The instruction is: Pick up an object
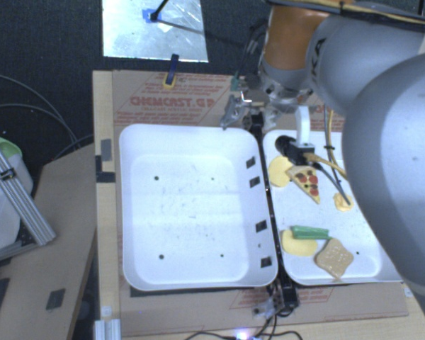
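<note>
The right bin (361, 253) holds several toy foods. A yellow round piece (278, 171) lies beside a pizza slice (307, 181), with a small yellow piece (343, 203) further right. Near the front, a green stick (310, 231) rests on a yellow disc (296, 245), next to a tan cracker (333, 258). My gripper (242, 113) hangs over the far rim where the two bins meet, above and behind the food, with nothing seen in it. The grey arm covers the right bin's right side.
The left bin (191, 204) sits beside the right one, with black clips (258, 204) along the shared rim. A shiny sheet (154, 18) lies behind the bench. A metal frame (14, 197) stands at the far left.
</note>
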{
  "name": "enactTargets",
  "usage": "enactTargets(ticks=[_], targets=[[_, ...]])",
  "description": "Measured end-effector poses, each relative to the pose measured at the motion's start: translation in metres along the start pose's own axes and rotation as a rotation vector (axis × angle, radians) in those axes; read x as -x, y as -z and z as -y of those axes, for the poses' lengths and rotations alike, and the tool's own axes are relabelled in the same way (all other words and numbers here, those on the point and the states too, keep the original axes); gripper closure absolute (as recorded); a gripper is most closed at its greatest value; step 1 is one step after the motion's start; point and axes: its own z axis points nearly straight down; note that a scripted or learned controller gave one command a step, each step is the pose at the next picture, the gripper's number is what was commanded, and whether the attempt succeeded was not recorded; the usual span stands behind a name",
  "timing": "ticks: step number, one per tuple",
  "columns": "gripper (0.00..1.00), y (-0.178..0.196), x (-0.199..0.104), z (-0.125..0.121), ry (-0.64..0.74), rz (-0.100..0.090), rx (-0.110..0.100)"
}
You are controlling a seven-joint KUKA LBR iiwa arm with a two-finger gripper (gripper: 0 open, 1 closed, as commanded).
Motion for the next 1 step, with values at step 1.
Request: enactTargets(ticks=[1], targets=[[0.0,-0.048,0.0961,0.0442,-0.019,0.004,-0.016]])
